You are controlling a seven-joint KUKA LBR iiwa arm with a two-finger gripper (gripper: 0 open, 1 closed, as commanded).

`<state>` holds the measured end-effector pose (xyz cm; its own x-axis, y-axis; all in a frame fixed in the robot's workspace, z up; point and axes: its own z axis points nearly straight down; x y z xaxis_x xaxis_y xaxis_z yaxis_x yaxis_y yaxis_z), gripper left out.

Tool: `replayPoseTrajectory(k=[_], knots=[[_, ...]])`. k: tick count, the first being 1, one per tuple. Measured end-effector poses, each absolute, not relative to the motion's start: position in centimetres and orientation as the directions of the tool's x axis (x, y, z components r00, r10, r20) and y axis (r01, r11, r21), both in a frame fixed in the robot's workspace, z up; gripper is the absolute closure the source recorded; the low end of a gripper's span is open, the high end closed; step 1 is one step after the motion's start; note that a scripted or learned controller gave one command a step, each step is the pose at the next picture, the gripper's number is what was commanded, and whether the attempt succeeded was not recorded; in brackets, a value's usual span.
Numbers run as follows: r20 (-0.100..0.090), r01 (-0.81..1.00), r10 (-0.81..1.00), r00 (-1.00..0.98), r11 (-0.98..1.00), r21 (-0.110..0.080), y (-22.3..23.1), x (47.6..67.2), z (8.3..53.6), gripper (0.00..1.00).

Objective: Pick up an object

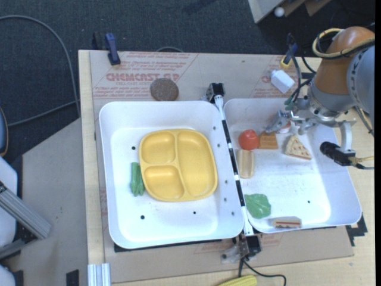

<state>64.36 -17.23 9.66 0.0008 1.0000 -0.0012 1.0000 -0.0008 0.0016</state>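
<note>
Approach step. Gripper (290, 123) hung low over the right bin (333, 210), just right of the red tomato (249, 139), nothing between its fingers; open or shut, can't tell. Next: descend, clamp on one item.

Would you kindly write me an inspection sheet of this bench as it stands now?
Surface: cardboard-topped bench bearing left bin and right bin, side by side.
Job's things: in the right bin, tomato, cracker, sandwich wedge, hot dog, lettuce, wafer. In the left bin, yellow tray and green pod beside it.
Clutter: brown disc and blue clamp on the bench.
Grippers: pincer low over the right bin's far side, near the cracker; nothing seen between its fingers.
Cables: one grey cable on the floor, left; wires by the arm.
Surroundings: dark carpet.
</note>
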Motion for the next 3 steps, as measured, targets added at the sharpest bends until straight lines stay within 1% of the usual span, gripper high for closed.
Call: replayPoseTrajectory(k=[1, 2, 3], knots=[[0.000, 1.000, 1.000, -0.001, 0.001, 0.003, -11.3, 66.7, 8.5, 0.00], [-0.002, 1.000, 1.000, -0.002, 0.002, 0.008, -11.4, 66.9, 9.7, 1.00], [0.001, 1.000, 1.000, -0.001, 0.001, -0.002, -4.8, 60.7, 18.5, 1.00]])
